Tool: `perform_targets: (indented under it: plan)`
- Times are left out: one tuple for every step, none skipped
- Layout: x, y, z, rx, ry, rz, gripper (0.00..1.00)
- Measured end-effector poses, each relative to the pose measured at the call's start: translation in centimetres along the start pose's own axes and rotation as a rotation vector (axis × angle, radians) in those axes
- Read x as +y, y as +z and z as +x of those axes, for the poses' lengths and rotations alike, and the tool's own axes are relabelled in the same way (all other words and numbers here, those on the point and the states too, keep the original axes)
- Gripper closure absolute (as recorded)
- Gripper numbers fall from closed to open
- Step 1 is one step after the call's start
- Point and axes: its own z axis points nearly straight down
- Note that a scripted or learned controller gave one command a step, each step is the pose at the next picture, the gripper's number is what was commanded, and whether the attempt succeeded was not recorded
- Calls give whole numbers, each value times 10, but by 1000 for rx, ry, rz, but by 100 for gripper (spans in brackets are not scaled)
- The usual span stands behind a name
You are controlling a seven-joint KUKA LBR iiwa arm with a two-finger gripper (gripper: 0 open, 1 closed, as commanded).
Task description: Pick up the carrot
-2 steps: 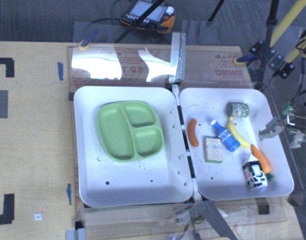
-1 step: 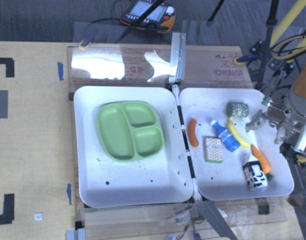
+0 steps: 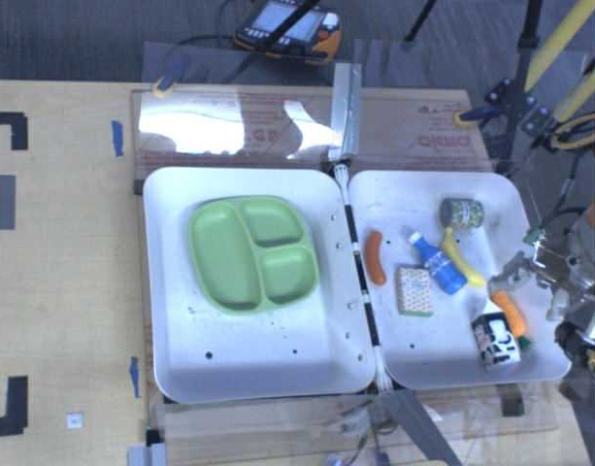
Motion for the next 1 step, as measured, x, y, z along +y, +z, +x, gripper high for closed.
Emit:
perform_targets:
  plan:
    - [18, 24, -5, 1, -84, 0, 0]
